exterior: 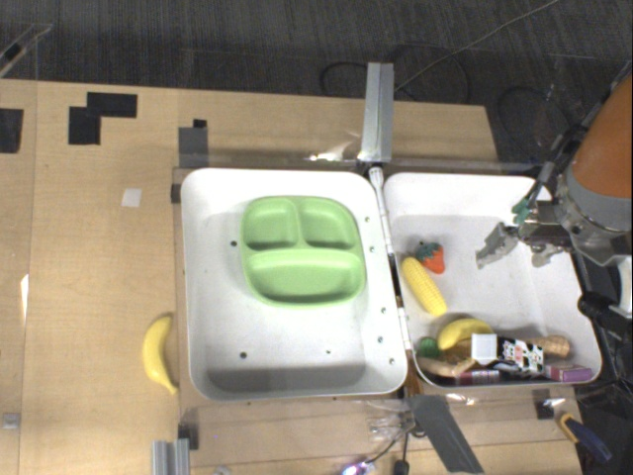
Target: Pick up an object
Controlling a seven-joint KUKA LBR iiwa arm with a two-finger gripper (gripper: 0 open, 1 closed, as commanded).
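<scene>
Camera view from above the bench: your KUKA arm (603,166) reaches in from the right over the right bin (465,194), its gripper (506,240) hanging above bare white floor with nothing between its fingers. Whether those fingers stand open or shut, you cannot tell from this slant.

Candidates for the pick lie well apart from the tool. A toy corn cob (422,285) rests near the bin's left wall, a small orange carrot-like toy (430,256) just beside its upper end. Along the near wall sits a crowded heap: a yellow banana (462,332), a black-and-white patterned bottle (522,352), a purple marker-like stick (569,373) and other small pieces too tangled to name.

The left bin (198,285) bears a green divided plate (300,246); another banana (158,352) lies outside it on the wooden bench (79,265).

By the look of it, you are at the approach step, with nothing yet grasped. The next move calls for shifting left and down toward the corn cob, which lies freest of its neighbours, and aligning the grasp across its narrow width.
</scene>
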